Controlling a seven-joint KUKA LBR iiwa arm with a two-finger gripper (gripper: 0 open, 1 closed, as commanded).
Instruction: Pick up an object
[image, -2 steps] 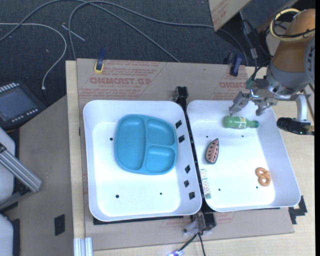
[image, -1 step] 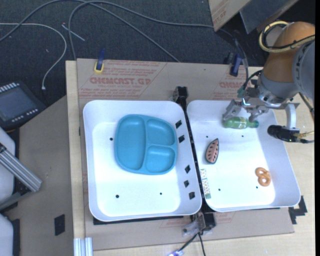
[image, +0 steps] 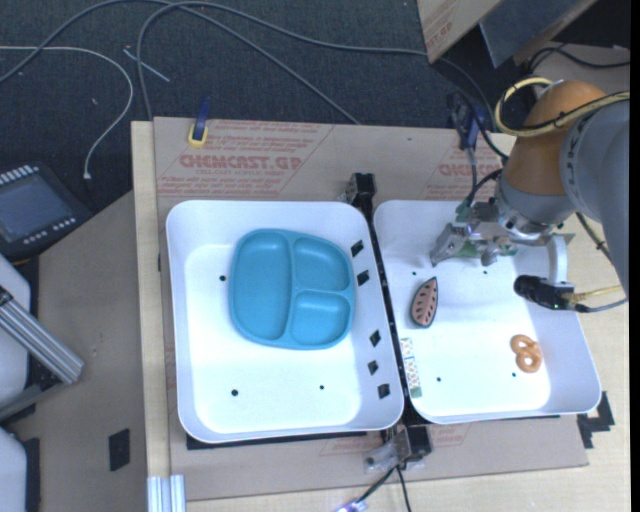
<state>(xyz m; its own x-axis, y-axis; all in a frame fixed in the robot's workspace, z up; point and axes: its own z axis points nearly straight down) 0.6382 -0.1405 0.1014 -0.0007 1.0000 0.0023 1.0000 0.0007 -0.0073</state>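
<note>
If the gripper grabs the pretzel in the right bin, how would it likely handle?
The pretzel looks small and thin, so probably light. It lies flat on the bin floor, so it may slide rather than roll. Its open loops suggest it could snap if squeezed.

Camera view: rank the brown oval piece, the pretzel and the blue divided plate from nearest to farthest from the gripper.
From the gripper, over the upper part of the right bin:
1. Brown oval piece, in the right bin beside the divider, just below the gripper.
2. Pretzel, in the right bin, lower and toward its right side.
3. Blue divided plate, across the divider in the left bin.
</note>
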